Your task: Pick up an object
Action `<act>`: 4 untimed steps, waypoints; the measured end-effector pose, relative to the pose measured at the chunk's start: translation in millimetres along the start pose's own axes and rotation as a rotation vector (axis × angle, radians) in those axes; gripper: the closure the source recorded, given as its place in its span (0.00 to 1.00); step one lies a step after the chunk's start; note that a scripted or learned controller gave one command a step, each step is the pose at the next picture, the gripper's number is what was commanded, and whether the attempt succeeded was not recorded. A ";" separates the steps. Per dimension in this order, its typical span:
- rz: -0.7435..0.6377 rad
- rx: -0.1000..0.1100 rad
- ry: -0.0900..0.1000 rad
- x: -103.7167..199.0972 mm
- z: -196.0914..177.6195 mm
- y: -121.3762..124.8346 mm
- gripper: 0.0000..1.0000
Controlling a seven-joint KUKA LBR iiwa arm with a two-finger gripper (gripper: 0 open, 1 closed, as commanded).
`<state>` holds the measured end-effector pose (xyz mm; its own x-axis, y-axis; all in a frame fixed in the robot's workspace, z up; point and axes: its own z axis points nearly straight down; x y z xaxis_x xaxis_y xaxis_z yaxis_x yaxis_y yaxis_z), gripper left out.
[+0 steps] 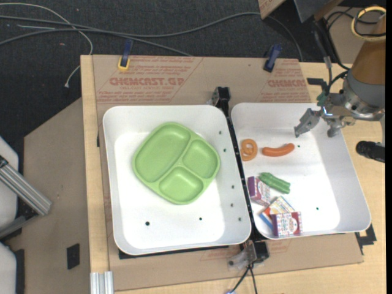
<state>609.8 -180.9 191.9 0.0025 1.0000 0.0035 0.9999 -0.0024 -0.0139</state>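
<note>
In the right bin [343,182] lie an orange sausage [278,150], a small orange pretzel ring [248,149], a green pickle-shaped piece [274,181] and two small cartons [278,215] near the front left corner. My gripper [319,124] hangs over the bin's back right part, right of and a little behind the sausage. Its two fingers stand spread apart, with nothing between them.
The left bin [122,219] holds a green three-compartment plate [176,162]. Black clamps sit between the bins at the back [221,95] and the front [256,251]. Blue clips [272,57] hold the cardboard base. Cables run at the far right.
</note>
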 end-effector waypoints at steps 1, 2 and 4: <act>-0.003 -0.013 -0.003 0.3 -7.4 3.1 0.00; -0.002 -0.012 -0.002 -6.1 46.2 10.3 0.00; -0.003 -0.012 -0.002 -0.4 106.2 10.9 0.00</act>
<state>619.2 -180.9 85.5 -0.0010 1.0000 0.0010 1.0000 0.0010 -0.0019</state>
